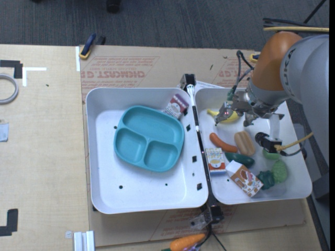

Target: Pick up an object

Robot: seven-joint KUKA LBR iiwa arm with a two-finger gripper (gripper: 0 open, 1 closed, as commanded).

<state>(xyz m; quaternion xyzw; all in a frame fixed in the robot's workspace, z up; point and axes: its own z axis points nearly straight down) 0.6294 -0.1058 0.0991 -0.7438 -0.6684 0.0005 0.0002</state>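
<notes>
Pincer (228,112) hangs over banana (226,117) near right bin's (293,192) far wall.

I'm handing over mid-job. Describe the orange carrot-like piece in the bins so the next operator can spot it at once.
Look in the right bin, the one the arm reaches into. Near its left side, just below the yellow banana at the gripper, lies the carrot, slanting down to the right. It is thin and red-orange, unlike the stubby tan hot dog bun on its right.

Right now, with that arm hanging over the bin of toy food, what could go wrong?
The tool sits by the yellow banana, close to the bin's back wall, so it might bump that wall. The carrot and bread roll lie close together, so it could nudge them or grab two.
</notes>
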